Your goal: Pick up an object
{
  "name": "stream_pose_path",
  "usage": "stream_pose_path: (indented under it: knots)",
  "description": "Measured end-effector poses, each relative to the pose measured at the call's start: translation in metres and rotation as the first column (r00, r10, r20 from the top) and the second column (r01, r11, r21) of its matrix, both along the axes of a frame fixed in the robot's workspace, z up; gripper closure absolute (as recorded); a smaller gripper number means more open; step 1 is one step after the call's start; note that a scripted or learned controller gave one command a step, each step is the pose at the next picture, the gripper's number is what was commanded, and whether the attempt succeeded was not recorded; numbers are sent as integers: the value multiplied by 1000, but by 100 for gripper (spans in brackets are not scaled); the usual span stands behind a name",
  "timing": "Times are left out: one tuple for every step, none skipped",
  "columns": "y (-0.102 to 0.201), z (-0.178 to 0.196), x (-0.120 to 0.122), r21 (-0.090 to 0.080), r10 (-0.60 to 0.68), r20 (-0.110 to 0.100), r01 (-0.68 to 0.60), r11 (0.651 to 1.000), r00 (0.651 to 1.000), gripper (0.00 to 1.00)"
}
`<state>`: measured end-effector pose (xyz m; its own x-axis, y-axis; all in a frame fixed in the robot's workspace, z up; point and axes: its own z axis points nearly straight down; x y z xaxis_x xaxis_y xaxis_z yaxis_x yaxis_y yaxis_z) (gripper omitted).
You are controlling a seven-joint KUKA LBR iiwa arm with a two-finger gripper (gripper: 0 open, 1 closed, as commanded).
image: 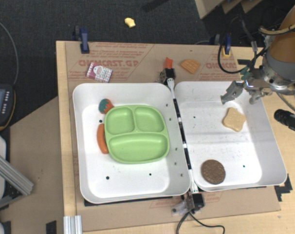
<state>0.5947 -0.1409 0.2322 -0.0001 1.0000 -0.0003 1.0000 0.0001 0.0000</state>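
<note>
A robotics lab — clamped cardboard bench [138, 57], two white bins [84, 130], loose cables [6, 38] over dark carpet.

Reaches in from the right edge, grey body with the orange band high at the upper right, wrist angled down and leftward; gripper [242, 92] hangs low with its two fingers [229, 93] spread apart, nothing between them

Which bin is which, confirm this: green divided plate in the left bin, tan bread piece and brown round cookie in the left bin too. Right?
Wrong on one point. The camera view shows the bread piece and cookie in the right bin. The green plate is in the left bin, as stated.
</note>
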Motion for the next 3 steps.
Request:
stream_pose_path:
  knots:
    - [-46,-108,28,0,-3,-5,3,1000,1000,0]
    - [-68,-125,23,0,-2,-3,2,1000,1000,0]
    - [-48,-130,10,1,1,-3,-1,1000,1000,0]
